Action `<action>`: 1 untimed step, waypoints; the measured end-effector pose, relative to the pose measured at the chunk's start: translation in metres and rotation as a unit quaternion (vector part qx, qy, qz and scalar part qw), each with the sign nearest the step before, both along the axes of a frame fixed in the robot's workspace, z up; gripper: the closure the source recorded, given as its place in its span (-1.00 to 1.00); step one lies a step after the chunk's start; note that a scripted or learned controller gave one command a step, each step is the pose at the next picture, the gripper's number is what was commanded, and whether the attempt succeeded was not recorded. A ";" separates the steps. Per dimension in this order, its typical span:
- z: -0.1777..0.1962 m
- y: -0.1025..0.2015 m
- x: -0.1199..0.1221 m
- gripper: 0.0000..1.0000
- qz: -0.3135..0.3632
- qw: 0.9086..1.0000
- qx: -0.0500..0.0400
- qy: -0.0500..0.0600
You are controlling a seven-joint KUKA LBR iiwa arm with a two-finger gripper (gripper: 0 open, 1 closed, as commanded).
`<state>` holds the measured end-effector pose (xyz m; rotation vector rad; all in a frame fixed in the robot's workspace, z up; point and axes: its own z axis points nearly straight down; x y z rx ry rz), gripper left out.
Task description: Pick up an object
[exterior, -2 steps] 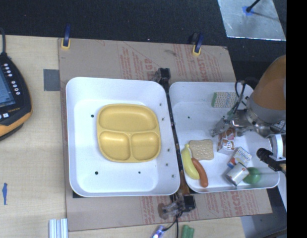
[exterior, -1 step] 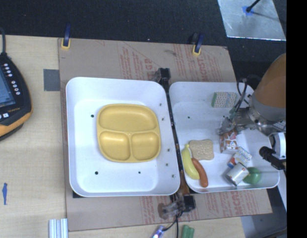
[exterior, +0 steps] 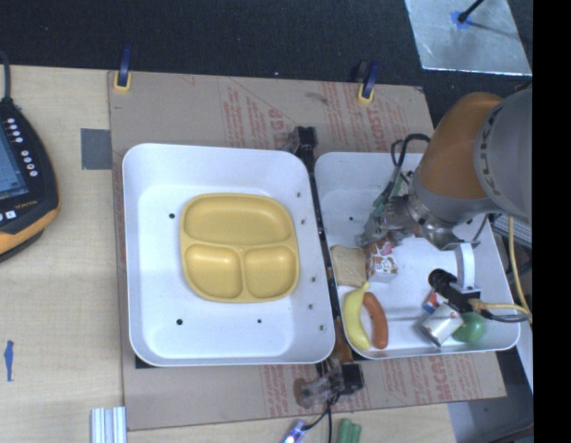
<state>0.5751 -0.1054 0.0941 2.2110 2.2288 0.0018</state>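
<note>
Reaching down into the right bin (exterior: pixel 333 178), hand (exterior: pixel 382 240) hovering just above a small carton (exterior: pixel 384 265). Lifting nothing yet; impossible telling whether spread or pressed together. Banana (exterior: pixel 356 319) and sausage (exterior: pixel 376 320) lying below the hand, untouched.

Even, fairly bright overhead light washes the left bin (exterior: pixel 156 247) almost featureless; shadows are faint. The picture is soft and low in detail, and small things in the right bin (exterior: pixel 345 192) blur.

bench: pale wooden top (exterior: pixel 54 312) | cover: brown cardboard sheet (exterior: pixel 220 109) | floor: dark carpet (exterior: pixel 220 17)
</note>
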 end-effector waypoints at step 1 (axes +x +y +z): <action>0.098 0.070 0.005 1.00 -0.002 1.000 0.001 0.002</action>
